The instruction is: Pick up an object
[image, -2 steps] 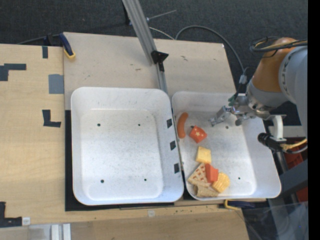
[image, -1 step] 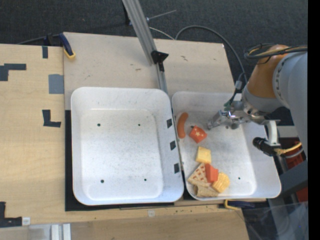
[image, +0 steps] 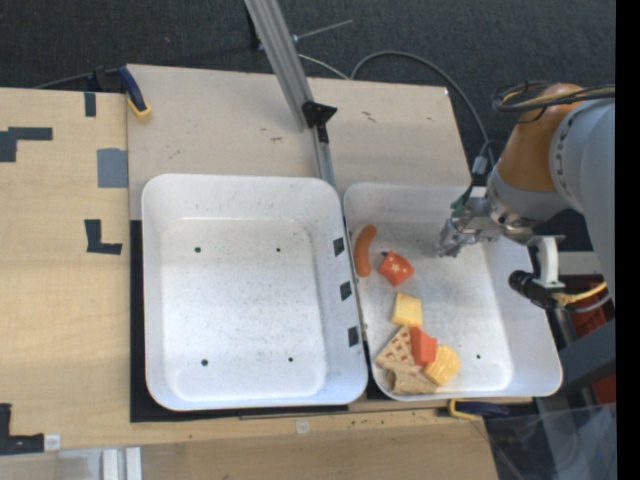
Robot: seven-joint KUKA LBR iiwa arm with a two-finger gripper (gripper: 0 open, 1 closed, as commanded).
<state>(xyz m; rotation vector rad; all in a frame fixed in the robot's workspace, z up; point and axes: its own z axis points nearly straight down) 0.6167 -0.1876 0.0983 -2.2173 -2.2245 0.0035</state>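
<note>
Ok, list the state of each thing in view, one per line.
hand: low over the right bin, holding nothing visible
sausage: lying by the right bin's left wall
red piece: lying loose
yellow block: lying loose
left bin: flat on bench

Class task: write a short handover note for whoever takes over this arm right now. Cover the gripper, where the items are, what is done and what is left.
Gripper: over the right bin, near its upper right side, nothing seen between its fingers; open or shut cannot be told.
Items, all in the right bin: orange sausage by the left wall, red block beside it, yellow block lower, and a pile of waffle pieces near the front edge.
Done: nothing picked up.
Left: grasp one item and lift it.
</note>
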